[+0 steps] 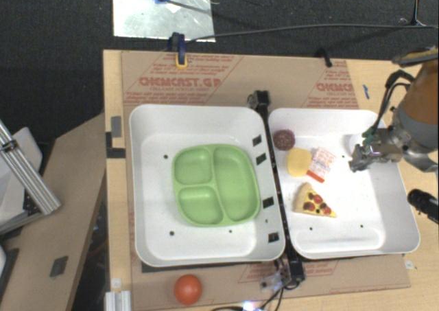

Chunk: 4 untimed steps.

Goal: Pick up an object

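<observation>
Toys lie in the right shallow white bin (391, 234): four of them, clustered in its left half. One is a dark red round ball with a rough, berry-like surface (284, 139), farthest from the camera. Just near of it sits a pale yellow rounded block (298, 162), and touching that on its right is a small white packet with red print (321, 163). Nearest the camera lies a triangular pizza slice toy with yellow cheese and red toppings (314, 202), point toward the far side.

The two-finger gripper (361, 157) hangs at the bin's right side, well apart from all four toys; the white packet is the closest, to its left. Whether its fingers stand wide or narrow, I cannot tell.

The left shallow white bin (147, 158) holds one green plastic tray with three compartments (215, 184). One orange-red ball (187, 289) rests on the bench outside the bins, near the camera.
</observation>
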### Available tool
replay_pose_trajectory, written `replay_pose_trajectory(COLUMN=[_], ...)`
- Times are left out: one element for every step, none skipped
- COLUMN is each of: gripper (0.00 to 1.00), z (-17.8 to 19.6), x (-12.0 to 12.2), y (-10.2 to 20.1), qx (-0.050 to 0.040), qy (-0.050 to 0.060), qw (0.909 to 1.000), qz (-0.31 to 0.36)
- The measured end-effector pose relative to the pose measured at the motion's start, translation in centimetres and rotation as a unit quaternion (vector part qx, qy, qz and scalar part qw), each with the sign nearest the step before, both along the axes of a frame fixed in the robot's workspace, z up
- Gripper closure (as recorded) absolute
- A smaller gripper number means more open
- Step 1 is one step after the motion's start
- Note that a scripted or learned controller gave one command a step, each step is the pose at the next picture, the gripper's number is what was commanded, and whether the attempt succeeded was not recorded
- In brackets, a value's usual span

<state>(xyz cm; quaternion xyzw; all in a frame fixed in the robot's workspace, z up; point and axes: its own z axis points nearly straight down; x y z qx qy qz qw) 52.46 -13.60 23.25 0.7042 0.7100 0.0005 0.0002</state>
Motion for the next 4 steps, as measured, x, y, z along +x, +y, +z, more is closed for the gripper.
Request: replay_pose_trajectory(gripper=[1.0, 1.0, 1.0, 1.0], z=[-0.6, 0.4, 1.1, -0.4], x=[1.2, 1.4, 1.7, 1.5], y=[5.2, 10.9, 16.5, 22.1], qx=[0.0001, 0.0006, 0.0005, 0.0003], qy=[0.0, -0.001, 0.0, 0.001], qw=[1.0, 1.0, 1.0, 1.0], qz=[0.0, 0.001, 0.001, 0.001])
